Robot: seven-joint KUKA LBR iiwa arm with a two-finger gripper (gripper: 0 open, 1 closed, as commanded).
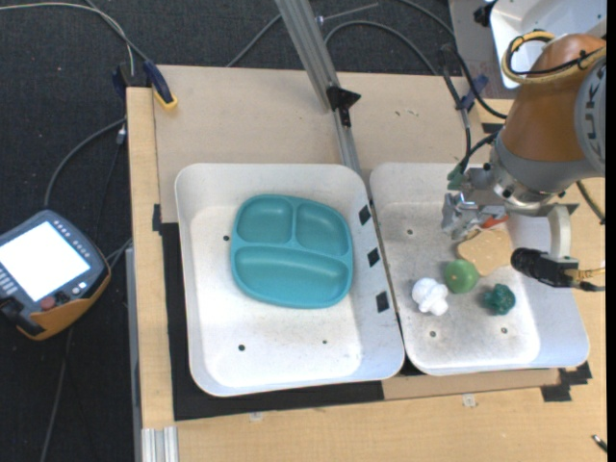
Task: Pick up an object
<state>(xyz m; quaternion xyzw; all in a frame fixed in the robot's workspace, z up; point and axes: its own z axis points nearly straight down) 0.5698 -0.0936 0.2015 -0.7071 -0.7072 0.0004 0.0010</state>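
- The gripper point(466, 216) hangs low over the right bin point(423, 191), and I cannot tell how the jaws stand, since the metal blurs together against the white floor
- Just beside the jaws, toward the near edge, lies a tan slab point(484, 251) with a sliver of something red at its far edge
- A little further out sit a green ball point(461, 275), a white lump point(430, 295) and a dark green piece point(499, 299), close together
- Well apart to the left, the left bin point(207, 354) bears a teal divided plate point(291, 250)
- To do it well: centre on one item, likely the slab, descend straight, close only when it sits between the jaws
- The arm is cut off at the right, and what the red sliver is stays unclear
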